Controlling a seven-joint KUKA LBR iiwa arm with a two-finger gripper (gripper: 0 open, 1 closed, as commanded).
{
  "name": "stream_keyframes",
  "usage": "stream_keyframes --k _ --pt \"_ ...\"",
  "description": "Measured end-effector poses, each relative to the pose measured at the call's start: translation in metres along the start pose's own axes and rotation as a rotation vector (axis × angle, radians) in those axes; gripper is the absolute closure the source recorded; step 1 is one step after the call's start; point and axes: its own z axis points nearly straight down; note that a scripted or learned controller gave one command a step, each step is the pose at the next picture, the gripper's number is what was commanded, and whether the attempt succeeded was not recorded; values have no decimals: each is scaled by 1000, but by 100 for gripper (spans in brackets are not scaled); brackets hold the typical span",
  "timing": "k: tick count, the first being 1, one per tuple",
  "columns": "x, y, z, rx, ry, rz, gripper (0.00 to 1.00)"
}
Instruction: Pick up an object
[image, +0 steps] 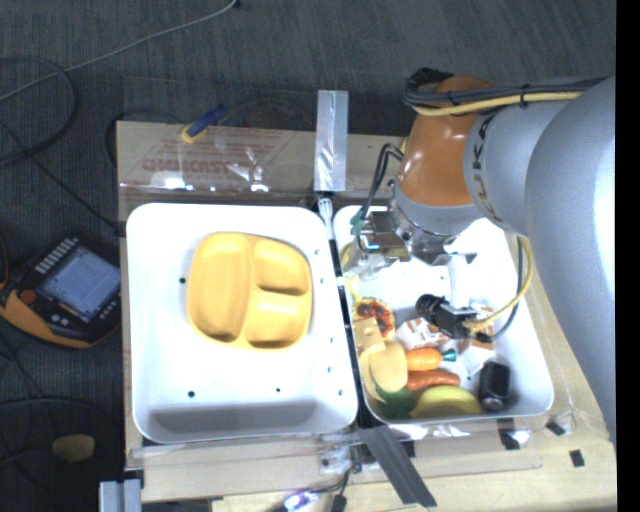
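Gripper (375, 250) low at right bin (535, 395) far-left corner; fingers' state impossible to tell. Could strike bin wall, missing toy pile (425, 370) at near edge.

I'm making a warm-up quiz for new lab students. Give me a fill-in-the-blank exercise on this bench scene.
1. The yellow divided tray lies in the ____ bin.
2. The arm's wrist band is ____ in colour.
3. The carrot lies in the ____ bin.
4. The yellow tray has ____ compartments.

Missing words: left; orange; right; three
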Motion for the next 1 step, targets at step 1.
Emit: stream_keyframes --k 1 --pt "9 3 14 1 -3 -1 100"
